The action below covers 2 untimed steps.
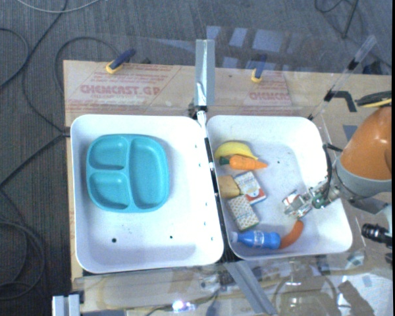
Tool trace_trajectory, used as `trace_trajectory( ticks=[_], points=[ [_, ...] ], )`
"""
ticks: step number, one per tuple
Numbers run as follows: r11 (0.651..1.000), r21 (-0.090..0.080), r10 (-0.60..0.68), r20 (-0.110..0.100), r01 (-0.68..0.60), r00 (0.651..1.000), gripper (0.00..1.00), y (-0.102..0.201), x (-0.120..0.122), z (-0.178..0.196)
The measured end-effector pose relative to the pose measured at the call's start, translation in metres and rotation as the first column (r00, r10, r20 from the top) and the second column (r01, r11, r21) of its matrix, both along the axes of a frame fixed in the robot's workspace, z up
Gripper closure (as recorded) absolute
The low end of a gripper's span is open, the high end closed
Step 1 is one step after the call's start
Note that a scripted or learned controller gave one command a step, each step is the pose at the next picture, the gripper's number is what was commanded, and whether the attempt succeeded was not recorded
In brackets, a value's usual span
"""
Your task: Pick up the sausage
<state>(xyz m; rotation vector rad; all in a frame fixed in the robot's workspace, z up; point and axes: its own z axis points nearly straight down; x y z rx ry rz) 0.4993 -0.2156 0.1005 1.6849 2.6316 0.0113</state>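
Note:
The sausage (291,234) is a curved orange-red piece lying on the floor of the right bin (283,137), near its front edge, its left end touching a blue bottle (259,239). My gripper (296,204) hangs just above and slightly behind the sausage, reaching in from the right, and the sausage is not between its fingers. The orange band of the arm (372,147) shows at the right edge.
In the right bin lie a yellow banana (235,150), an orange carrot (247,164), a small red-and-white carton (252,186), a tan block (228,187) and a speckled sponge (242,212). The left bin (92,242) holds a blue divided plate (128,172).

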Motion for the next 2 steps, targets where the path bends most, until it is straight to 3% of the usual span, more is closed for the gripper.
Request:
trace_trajectory(
  ticks=[1, 2],
  points=[
    [1.0, 0.0, 0.0, 0.0, 0.0, 1.0, 0.0, 0.0, 0.0, 0.0],
    [1.0, -0.007, 0.013, -0.001, -0.013, 1.0, 0.0, 0.008, -0.011, -0.01]
  ],
)
